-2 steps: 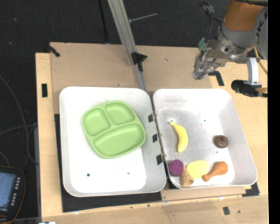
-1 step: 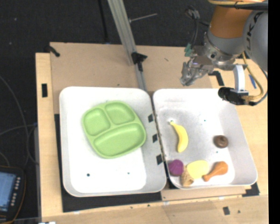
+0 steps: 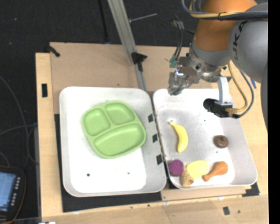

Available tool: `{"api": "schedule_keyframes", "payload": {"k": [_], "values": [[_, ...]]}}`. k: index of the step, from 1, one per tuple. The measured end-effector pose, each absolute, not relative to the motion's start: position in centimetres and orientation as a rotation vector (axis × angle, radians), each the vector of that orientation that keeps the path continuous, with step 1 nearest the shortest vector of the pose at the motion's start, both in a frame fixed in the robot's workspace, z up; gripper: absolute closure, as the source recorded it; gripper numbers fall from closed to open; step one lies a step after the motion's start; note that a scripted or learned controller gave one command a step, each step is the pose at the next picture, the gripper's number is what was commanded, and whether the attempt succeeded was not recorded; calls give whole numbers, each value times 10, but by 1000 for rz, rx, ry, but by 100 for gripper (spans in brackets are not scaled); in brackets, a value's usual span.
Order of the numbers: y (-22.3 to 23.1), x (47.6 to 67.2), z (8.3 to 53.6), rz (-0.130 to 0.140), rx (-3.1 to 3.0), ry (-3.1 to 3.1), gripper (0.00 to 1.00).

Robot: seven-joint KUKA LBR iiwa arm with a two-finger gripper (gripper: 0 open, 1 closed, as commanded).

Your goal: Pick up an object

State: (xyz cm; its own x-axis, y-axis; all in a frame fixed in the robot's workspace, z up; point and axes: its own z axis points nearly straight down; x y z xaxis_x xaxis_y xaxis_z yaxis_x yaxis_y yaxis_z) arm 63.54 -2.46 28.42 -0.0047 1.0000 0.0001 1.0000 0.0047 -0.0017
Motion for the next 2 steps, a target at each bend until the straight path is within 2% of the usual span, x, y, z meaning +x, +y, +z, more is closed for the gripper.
{"api": "schedule_keyframes", "payload": {"k": [1, 2], "values": [[25, 612, 286, -1, -2213, -2228, 100], [62, 589, 269, 2, -2214, -2227, 100]]}}
